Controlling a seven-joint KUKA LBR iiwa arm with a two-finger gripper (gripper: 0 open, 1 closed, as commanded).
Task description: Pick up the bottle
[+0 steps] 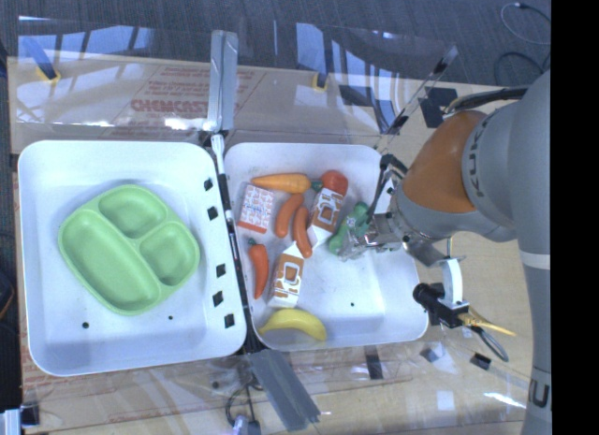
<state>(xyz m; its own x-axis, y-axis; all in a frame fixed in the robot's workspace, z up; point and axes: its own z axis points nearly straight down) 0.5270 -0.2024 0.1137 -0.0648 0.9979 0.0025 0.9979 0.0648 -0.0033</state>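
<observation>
bottle just left of gripper

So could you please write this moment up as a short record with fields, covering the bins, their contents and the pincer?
left bin: white, holds a green divided plate
right bin: white, holds the food items
bottle: orange-capped, lying among carrots
cartons: two small ones
banana: at the near edge
green item: beside the pincer
pincer: low in the right bin, right of the bottle; grip unclear
</observation>
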